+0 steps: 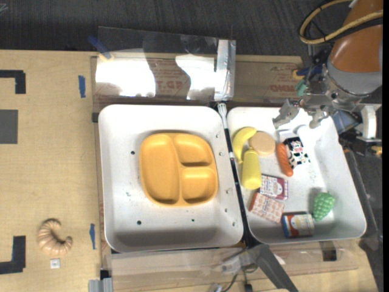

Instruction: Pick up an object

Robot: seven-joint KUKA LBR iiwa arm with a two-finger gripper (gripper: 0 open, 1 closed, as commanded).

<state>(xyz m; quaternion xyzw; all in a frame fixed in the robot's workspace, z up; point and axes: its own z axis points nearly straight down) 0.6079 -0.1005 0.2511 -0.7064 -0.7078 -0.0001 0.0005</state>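
My gripper (pixel 299 115) hangs over the far edge of the right bin (pixel 349 181), its two fingers spread open with nothing between them. Just below it in the bin lie a black-and-white cow-patterned carton (pixel 296 152), an orange carrot (pixel 284 159), a tan round biscuit (pixel 263 143), a yellow banana (pixel 242 137) and a yellow bottle (pixel 251 170). Nearer the front sit two pink-and-white packets (pixel 270 198), a small can (pixel 297 224) and a green bumpy toy (pixel 323 204).
The left bin (pixel 115 163) holds a yellow divided plate (pixel 178 167). A croissant (pixel 54 236) lies on the wooden bench at the front left. A clear plastic panel (pixel 164 72) stands behind the bins. Yellow cables (pixel 322 23) loop near the arm.
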